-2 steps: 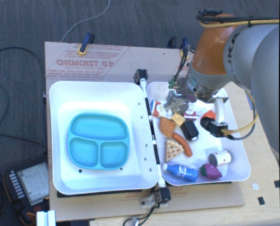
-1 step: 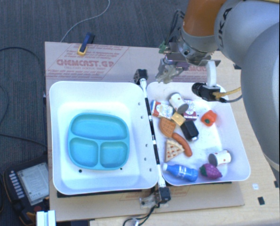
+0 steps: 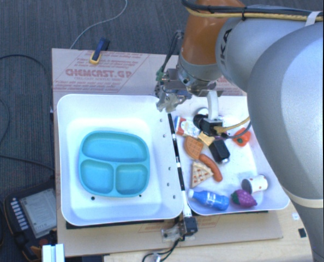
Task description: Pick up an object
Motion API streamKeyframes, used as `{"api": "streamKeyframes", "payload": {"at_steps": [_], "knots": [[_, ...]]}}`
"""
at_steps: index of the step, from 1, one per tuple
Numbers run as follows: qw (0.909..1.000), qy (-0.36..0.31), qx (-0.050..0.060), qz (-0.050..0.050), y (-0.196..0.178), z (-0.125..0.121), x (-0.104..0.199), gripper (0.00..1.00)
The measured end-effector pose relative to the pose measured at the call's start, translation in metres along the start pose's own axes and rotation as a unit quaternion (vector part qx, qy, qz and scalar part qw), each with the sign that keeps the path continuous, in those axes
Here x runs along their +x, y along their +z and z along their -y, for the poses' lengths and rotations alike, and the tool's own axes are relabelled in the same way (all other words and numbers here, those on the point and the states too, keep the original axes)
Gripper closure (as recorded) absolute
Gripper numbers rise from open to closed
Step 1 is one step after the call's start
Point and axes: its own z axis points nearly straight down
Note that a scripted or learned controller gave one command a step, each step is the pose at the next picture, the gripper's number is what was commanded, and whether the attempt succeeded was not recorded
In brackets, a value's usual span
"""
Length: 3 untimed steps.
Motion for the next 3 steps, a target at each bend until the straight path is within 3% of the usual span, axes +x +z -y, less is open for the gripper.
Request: {"api": "streamKeyframes", "payload": {"at_steps": [2, 3], "knots": [[1.0000, 0.000, 0.000, 0.000, -0.020, 0.103, 0.034, 1.00], [1.0000, 0.000, 0.000, 0.000, -0.016, 0.145, 0.071, 1.00]]}}
